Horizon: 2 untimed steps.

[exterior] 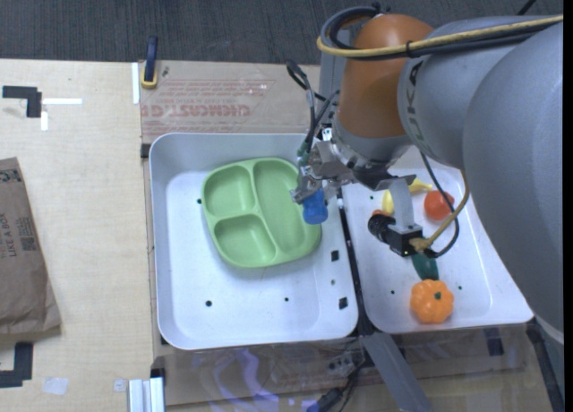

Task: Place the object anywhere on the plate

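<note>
Camera view: blue object (314,212) between tool (313,193) fingers, over green plate (260,213).

Plate (255,213): light green, three compartments, one long section on its right side and two smaller ones on the left. Lies flat in the left white bin (179,303), slightly rotated, sitting toward the bin's upper right, centre of the frame. Object (314,211): small blue piece, shape hard to make out. It's at the plate's right rim, over the long section, right under my claw (313,188). Can't tell whether it's resting on the plate or hanging just above it.
</note>
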Available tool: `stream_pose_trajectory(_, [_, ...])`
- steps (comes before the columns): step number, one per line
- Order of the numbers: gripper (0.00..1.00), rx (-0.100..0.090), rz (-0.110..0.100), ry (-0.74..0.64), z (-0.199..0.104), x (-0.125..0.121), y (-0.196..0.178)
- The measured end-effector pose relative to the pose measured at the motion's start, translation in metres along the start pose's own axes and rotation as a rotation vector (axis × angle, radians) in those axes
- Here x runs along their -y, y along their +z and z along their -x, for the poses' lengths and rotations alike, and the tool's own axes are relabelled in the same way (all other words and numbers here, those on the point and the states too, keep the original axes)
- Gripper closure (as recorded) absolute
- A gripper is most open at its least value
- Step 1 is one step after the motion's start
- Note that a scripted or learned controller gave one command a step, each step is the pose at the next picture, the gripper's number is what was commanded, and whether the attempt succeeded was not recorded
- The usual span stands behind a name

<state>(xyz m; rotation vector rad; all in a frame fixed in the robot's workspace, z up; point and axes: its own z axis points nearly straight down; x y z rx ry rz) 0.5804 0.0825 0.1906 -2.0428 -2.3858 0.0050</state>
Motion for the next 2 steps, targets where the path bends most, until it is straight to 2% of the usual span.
stream_pose_trajectory(1, [1.00,0.000,-0.001,-0.084,-0.0583,0.0339,-0.0288])
stream_pose_trajectory(2, [0.00,0.000,-0.001,-0.083,-0.0581,0.0339,-0.0288])
